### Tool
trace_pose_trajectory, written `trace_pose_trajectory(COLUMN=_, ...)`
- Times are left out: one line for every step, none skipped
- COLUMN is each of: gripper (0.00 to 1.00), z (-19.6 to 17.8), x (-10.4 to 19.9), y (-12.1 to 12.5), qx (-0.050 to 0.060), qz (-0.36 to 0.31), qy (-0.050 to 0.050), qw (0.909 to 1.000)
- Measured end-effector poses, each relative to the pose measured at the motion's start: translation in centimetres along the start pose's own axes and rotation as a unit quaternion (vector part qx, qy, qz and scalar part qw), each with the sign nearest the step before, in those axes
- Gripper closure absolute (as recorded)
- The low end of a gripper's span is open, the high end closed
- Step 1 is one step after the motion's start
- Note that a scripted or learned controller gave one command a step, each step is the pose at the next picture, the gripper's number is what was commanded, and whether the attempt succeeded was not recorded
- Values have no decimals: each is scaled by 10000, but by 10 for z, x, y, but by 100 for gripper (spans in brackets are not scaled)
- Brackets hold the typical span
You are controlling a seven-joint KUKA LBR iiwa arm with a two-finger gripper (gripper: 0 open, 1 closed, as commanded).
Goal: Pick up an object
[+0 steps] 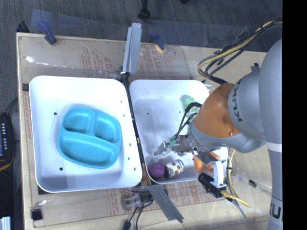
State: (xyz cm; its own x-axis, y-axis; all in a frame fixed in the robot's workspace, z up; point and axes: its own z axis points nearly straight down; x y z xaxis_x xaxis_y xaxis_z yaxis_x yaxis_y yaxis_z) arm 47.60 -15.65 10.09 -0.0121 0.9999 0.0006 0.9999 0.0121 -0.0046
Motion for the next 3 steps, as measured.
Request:
trace_pose_trajectory(gripper=0, z=10, x=32, y=1, qx=-7, qz=16, qy=0, qw=10000)
trace_pose_trajectory(gripper=100, z=0, x=32, y=0, qx=6, qz=-5, qy=2, qw=10000)
trace_pose_trajectory(gripper=100, z=9, x=-6, y=1, qx=-22, qz=32, qy=-1, qw=10000)
